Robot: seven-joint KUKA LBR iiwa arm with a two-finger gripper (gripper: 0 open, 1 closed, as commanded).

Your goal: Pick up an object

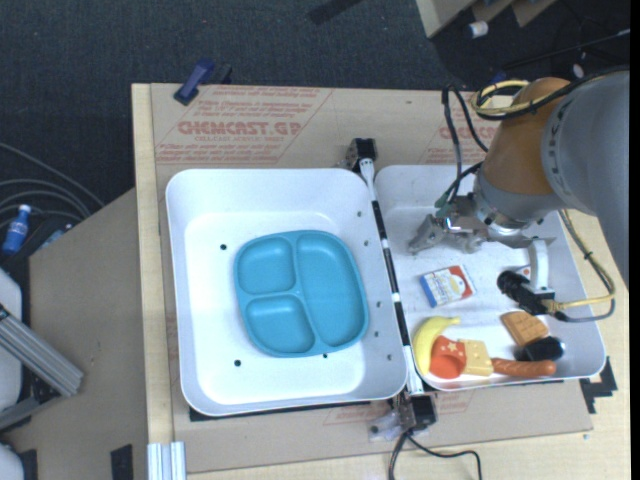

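The right bin (412,182) holds several small things near its front. A blue-and-white packet with a red patch (446,286) lies in the middle. In front of it are a yellow banana (427,333), a red cup (446,359), a pale yellow wedge (480,354), an orange sausage (524,369), a tan block (522,324) and a small black lump (541,349). My gripper (433,234) hangs low over the bin's back left part, above and behind the packet, with nothing seen in it.
The left bin (192,218) holds a blue divided plate (300,292). A black clip (362,152) sits at the far end of the divider between the bins. The grey arm with its orange band (520,148) covers the right bin's far right corner.
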